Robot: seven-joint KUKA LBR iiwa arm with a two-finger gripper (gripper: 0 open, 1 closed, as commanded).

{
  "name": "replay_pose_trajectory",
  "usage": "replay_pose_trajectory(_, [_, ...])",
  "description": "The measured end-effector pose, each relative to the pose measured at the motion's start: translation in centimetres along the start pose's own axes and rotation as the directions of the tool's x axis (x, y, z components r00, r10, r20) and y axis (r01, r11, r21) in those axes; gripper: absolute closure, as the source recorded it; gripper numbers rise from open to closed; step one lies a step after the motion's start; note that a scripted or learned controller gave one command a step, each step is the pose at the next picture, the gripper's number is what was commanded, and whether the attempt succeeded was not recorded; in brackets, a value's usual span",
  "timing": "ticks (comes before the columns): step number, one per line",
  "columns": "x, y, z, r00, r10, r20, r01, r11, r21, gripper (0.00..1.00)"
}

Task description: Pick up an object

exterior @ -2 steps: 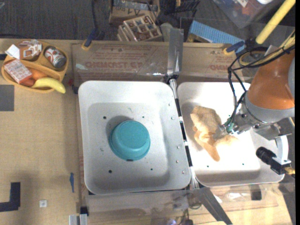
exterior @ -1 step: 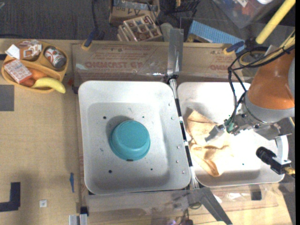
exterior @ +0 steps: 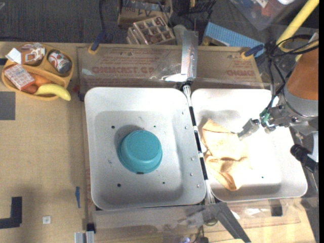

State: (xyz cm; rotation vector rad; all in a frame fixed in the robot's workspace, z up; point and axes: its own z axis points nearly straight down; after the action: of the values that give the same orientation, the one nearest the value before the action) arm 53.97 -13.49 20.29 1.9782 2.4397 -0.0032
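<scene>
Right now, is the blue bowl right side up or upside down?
Upside down. The teal bowl in the left bin shows a smooth rounded bottom and no hollow inside.

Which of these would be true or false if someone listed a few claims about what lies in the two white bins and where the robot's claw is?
1. A teal bowl sits upside down in the left bin. True.
2. A crumpled tan cloth lies in the right bin. True.
3. The gripper is over the left bin. False: it is over the right bin, by the cloth's upper edge.
4. The bowl and the cloth share one bin. False: each lies in its own bin.
5. A tray with a banana stands on the bench to the left of the bins. True.
6. The gripper has lifted the bowl. False: the bowl rests on the bin floor, far from the gripper.
</scene>
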Motion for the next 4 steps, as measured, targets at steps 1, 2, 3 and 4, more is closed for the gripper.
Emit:
replay_pose_trajectory(1, [-5.0,-0.3,2.4,1.0,-0.031,0.0,0.031,1.0,0.0,0.0])
replay_pose_trajectory(2, [-0.2,0.3,11.4,0.994,-0.109,0.006,0.109,0.994,-0.011,0.0])
replay_pose_trajectory(3, [-0.2,0.5,10.6,0.994,-0.108,0.004,0.108,0.994,-0.013,1.0])
replay_pose_trajectory(4, [-0.3,0.4,10.6,0.994,-0.107,0.004,0.107,0.994,-0.013,0.0])
